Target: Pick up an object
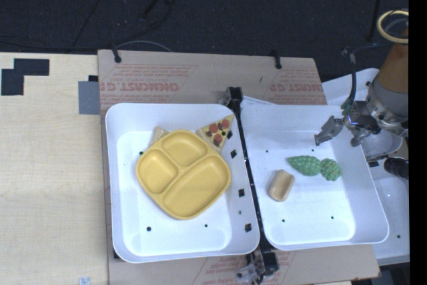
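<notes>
The left bin (127, 237) holds a yellow divided plate (183, 173) and a pizza slice toy (218, 131). In the right bin (373, 223) lie a green bumpy toy (315, 166) and a tan block (281, 185). Above its right rim, the pincer (343, 130) hangs spread open, gripping nothing.

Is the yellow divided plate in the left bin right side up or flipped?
Right side up. The yellow plate shows its three hollow compartments facing the camera, lying flat in the left bin.
</notes>
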{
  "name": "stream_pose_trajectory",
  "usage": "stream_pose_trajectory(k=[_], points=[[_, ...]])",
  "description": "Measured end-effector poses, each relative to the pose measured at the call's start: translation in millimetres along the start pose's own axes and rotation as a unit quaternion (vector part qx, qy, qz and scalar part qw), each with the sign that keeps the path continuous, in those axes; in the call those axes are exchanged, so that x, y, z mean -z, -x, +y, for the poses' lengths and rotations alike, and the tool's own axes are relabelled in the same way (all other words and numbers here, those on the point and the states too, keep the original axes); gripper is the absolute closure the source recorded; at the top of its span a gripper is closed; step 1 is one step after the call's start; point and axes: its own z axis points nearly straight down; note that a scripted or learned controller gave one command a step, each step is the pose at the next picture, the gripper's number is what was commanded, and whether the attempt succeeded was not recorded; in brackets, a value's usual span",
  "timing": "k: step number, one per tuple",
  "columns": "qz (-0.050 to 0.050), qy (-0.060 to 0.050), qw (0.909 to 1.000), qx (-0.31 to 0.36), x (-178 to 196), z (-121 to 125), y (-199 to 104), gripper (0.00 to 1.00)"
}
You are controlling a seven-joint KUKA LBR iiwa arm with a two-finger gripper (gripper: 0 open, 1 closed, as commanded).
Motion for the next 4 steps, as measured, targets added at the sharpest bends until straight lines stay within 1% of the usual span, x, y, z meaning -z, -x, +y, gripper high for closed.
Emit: stream_pose_trajectory(k=[1,2,3,4], points=[[-0.001,0.007,1.0,0.001,8,3,0,0.0],[0.0,0.004,1.0,0.003,-53,9,-5,0.0],[-0.001,0.006,1.0,0.003,-114,11,-13,0.0],[-0.001,0.007,1.0,0.003,-119,11,-13,0.0]])
